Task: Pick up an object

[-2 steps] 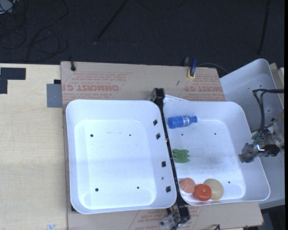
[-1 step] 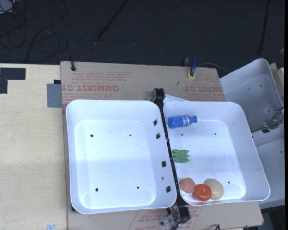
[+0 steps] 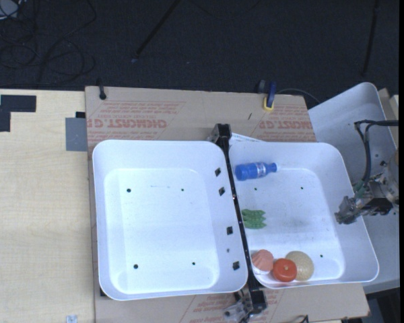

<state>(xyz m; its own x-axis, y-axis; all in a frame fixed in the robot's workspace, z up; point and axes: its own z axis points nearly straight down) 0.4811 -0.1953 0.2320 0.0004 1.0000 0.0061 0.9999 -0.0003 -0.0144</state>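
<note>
The right bin (image 3: 323,160) holds a blue bottle (image 3: 255,171) lying on its side near the far left corner. A small green object (image 3: 253,219) lies by the bin's left wall. At the near edge sit a pink piece (image 3: 262,260), a red round piece (image 3: 284,270) and a tan round piece (image 3: 300,264), close together. My gripper (image 3: 347,213) hangs at the right rim of this bin, well to the right of all the objects. Nothing shows between its fingers.
The left bin (image 3: 114,180) stands beside the right one, parted by a black divider (image 3: 232,200). Both rest on a cardboard sheet (image 3: 155,116). A cable loop (image 3: 367,147) and grey arm parts rise at the far right.
</note>
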